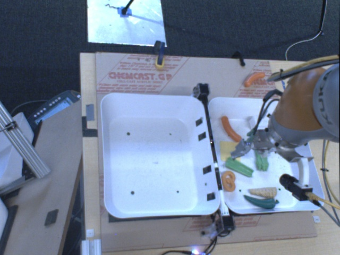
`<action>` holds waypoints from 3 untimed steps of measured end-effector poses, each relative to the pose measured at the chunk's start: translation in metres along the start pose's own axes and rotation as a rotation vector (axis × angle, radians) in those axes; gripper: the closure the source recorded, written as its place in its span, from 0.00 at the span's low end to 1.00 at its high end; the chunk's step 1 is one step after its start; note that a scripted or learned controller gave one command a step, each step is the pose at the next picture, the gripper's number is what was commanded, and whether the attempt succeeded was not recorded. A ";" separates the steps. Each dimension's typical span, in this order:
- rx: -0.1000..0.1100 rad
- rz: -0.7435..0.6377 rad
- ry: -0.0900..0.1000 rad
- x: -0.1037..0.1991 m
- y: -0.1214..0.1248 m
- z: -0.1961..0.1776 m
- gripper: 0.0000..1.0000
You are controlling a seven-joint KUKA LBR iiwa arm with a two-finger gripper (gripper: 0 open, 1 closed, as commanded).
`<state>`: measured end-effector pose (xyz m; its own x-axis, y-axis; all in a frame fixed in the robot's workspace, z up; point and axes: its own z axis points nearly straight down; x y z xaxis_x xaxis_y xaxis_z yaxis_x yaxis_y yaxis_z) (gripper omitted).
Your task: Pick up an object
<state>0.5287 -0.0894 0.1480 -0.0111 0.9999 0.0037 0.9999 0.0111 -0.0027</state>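
Just under the tool (pixel 245 146), green pod (pixel 238 167), long axis upper-left to lower-right.

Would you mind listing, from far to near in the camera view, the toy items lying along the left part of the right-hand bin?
Orange sausage → yellow slice → light green piece → orange pretzel-shaped ring → dark green pepper.

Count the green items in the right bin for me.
3. One green piece lies mid-bin, one sits just right of it under the tool, and a dark green pepper is by the near edge. The arm may hide more.
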 end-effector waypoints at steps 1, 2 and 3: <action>-0.011 0.009 -0.003 -0.031 0.012 0.062 0.00; -0.014 0.007 -0.007 -0.058 0.048 0.059 0.00; -0.009 0.001 -0.003 0.001 0.087 0.062 0.00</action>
<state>0.6152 -0.0872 0.0855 -0.0101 0.9999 0.0005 0.9999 0.0101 0.0059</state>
